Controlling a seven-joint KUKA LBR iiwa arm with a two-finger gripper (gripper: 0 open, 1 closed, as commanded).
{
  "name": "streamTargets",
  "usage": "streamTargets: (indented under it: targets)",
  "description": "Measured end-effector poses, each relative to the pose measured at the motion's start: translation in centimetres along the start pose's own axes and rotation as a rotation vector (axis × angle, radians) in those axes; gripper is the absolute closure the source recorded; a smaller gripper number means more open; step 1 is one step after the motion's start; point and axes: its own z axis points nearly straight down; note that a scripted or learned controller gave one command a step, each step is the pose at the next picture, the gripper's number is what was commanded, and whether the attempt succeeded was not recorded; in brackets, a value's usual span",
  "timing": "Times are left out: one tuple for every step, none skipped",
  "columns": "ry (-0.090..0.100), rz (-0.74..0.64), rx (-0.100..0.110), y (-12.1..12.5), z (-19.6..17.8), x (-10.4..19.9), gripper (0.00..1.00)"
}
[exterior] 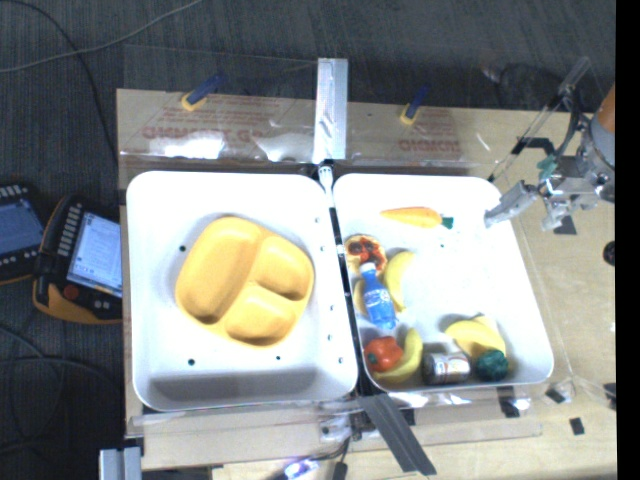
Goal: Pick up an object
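Dark grey carpet (150, 18) surrounds a pale wooden bench (590, 298) that carries two shallow white bins side by side, seen from above at a slant. At far left, off the bench, a handheld control pad (85, 263) with a lit screen and an orange-yellow casing lies on the carpet, next to a black cable (60, 28). The left bin (160, 368) holds one large yellow divided dish (245, 280), resting near the bin's middle. Behind both bins lies a sheet of clear plastic (240, 133) held by two clips with yellow and blue parts, and a grey metal strip (331, 108) stands at the seam between the bins. The right bin (500, 268) holds the candidate things to pick up: an orange carrot (412, 216) with a green tip near the far wall, apart from the rest; a blue bottle (377, 300) lying along the near-left side, touching a yellow banana (398, 273); a red tomato (381, 352) (partly on a second yellow piece); a small metal can (446, 367); and a yellow lemon (476, 334) just beside a dark green ball (491, 365) in the near-right corner. At right, the gripper (500, 211) hangs over the right bin's far-right rim, well apart from the carrot; whether its fingers stand wide or narrow cannot be told, and nothing is seen between them.
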Motion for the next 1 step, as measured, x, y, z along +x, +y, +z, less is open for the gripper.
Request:
streamTargets:
  targets:
    - [-0.001,-0.072,0.001,5.34,9.61,3.68,0.0]
